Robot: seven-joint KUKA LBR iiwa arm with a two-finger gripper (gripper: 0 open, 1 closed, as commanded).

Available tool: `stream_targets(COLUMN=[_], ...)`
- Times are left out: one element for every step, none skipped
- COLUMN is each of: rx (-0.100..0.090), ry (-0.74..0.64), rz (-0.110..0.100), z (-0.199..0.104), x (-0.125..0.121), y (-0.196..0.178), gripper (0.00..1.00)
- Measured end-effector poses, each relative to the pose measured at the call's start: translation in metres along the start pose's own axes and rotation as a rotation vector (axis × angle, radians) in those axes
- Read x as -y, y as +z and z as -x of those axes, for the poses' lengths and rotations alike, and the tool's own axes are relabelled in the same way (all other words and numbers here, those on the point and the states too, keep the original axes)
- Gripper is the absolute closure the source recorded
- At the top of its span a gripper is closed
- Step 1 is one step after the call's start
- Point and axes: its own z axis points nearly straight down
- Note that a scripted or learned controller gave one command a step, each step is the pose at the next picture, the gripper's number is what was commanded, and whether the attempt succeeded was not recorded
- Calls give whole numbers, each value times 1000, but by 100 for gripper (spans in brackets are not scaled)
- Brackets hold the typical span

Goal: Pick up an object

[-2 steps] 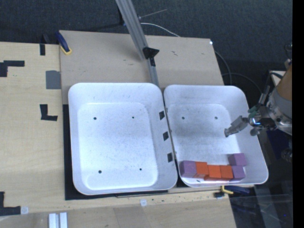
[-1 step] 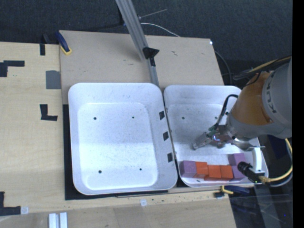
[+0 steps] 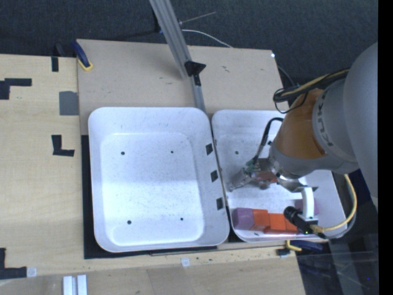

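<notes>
The arm reaches in from the right over the right bin (image 3: 245, 125), its orange band above the wrist, and the gripper (image 3: 245, 178) hangs low over the middle of that bin, close to its left wall. The fingers are small and blurred here; whether they are parted or closed cannot be told, and nothing is seen between them.

The likely things to pick lie at the near edge of the right bin — a purple block (image 3: 244, 217) touching an orange block (image 3: 270, 221), side by side against the front wall. They sit near the gripper but apart from it, toward the front of the bin. The left bin (image 3: 98, 165) holds only dark specks.

To do this step well, in my judgement, the gripper should come over the middle of one block rather than the seam between the two, with the fingers turned so they close across its short side. The front wall is tight behind the blocks, so one finger may catch on it; a descent slightly inside the bin is safer. Lift straight up, slowly, to check the hold.

No brand, label or readable writing shows on the blocks, the bins or the desk (image 3: 37, 183) — only black tape marks
</notes>
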Motion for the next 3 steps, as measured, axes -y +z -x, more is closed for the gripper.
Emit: stream_targets(rx=[4,6,-12], ry=[4,9,-7], rz=[3,-2,-5], z=[19,-74,-88], x=[-25,-34,-35], y=[-1,-67,-78], gripper=[0,0,100])
